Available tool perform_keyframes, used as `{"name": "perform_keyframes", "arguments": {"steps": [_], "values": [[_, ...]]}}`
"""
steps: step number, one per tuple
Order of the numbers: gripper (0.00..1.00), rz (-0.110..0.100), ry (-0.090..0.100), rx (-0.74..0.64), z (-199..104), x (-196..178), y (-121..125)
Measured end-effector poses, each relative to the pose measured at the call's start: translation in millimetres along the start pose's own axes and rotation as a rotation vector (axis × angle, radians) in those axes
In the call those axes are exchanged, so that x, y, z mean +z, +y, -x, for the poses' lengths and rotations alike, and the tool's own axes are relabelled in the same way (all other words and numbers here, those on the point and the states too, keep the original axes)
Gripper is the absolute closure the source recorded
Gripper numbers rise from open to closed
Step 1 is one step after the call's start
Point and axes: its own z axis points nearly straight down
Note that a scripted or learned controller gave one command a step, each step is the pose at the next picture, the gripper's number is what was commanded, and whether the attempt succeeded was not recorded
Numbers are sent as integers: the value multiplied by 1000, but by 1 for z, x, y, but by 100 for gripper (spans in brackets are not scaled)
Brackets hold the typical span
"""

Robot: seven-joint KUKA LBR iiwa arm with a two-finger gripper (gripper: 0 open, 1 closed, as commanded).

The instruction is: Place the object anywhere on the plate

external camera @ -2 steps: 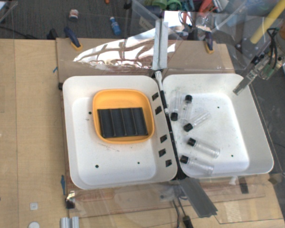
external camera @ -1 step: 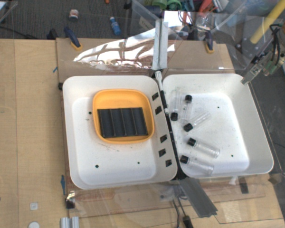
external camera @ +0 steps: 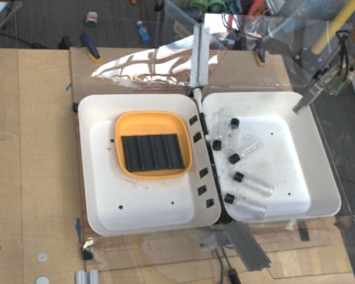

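**Vials awaiting pick, plate unloaded**

Clear vials (external camera: 244, 150) lay along the right bin's (external camera: 296, 176) left edge. Yellow plate (external camera: 154, 123) sat mid left bin (external camera: 100, 200). Gripper (external camera: 302, 105) hovered at the right bin's far-right corner; opening indiscernible. Advice: pick one isolated vial crosswise.

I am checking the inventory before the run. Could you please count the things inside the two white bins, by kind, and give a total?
Clear plastic vials with black caps, lying in the right bin: 5, at
Orange square plate, in the left bin: 1
Black ridged rectangular block on the plate: 1
Total: 7
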Motion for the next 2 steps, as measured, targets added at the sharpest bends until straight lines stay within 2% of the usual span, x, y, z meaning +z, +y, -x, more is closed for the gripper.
{"name": "perform_keyframes", "arguments": {"steps": [1,2], "values": [[0,-7,13,-343,-8,-2,-8],[0,-5,14,-618,-10,-5,-9]]}}
